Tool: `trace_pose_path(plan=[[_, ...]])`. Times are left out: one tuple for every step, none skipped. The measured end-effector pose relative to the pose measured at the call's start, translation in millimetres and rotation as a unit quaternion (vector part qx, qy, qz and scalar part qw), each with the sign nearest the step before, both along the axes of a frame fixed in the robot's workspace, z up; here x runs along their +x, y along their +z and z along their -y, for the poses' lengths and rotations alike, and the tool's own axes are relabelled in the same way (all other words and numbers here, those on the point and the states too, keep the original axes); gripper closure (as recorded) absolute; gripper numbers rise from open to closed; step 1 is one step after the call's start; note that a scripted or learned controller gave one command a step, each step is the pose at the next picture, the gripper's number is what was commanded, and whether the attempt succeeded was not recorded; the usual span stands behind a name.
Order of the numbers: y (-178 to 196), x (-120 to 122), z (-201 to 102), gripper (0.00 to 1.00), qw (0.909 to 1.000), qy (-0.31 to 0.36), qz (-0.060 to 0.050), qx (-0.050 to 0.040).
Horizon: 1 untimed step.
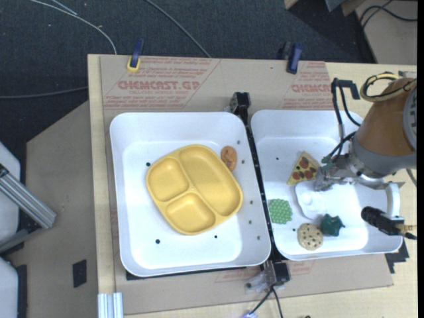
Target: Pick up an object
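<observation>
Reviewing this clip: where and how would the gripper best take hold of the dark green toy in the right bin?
The dark green toy is lumpy and stands proud of the bin floor, so probably grip across its middle, coming straight down. Its nearest neighbour, the cookie, lies to its left, so the fingers would likely fit best on its near and far sides.

Arm [391, 128] cut off at right edge

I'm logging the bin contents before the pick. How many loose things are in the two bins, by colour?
Yellow: 1, the tray
Brown or tan: 2, the small piece by the tray and the cookie
Green: 2, the disc and the dark toy
Multicoloured: 1, the pizza slice
White: 1, the piece
Total: 7
</observation>
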<state>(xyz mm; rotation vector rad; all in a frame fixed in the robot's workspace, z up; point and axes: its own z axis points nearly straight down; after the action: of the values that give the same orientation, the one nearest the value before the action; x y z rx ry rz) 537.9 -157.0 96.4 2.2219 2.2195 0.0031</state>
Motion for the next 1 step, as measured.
trace_pose_path(plan=[[41.9, 1.6, 1.5, 1.00, 1.0000, 0.001, 0.001, -0.0012]])
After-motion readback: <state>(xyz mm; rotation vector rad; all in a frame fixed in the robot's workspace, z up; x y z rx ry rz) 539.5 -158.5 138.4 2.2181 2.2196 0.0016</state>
